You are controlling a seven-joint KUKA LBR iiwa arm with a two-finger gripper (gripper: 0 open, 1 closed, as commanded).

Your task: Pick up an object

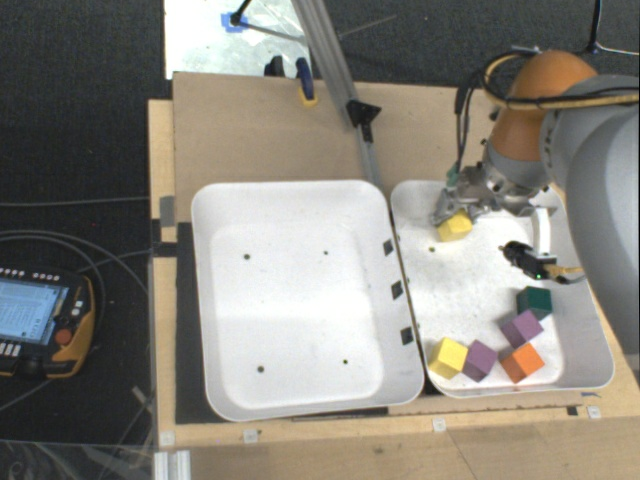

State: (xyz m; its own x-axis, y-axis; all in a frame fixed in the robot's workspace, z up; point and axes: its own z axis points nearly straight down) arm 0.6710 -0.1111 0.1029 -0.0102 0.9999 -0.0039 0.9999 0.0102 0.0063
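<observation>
Blocks are seen first, near the front edge of the right bin (pixel 575 373): a yellow cube (pixel 449 355), a purple cube (pixel 480 359), an orange cube (pixel 521 363), a second purple cube (pixel 522 326) and, just behind them, a dark green cube (pixel 535 301). They are grouped close together, some touching. The left bin (pixel 290 298) lies beside it on the worktop (pixel 260 128), w/ the two rims meeting in the middle.

Farther back in the right bin, a second yellow block (pixel 455 227) is found near the rear-left corner, well apart from the front group. The pincer (pixel 458 206) is placed directly over this block, approx. touching its top. It cannot be told if the fingers are apart or together, because the wrist and a small black fitting cover them; so a hold on the block is not confirmed.

The step in hand is judged to be the grasp attempt on this rear yellow block. For the next move, a firm closure around the block sides is needed, then a straight lift; if the block is only pushed from above, it could slide toward the bin wall.
</observation>
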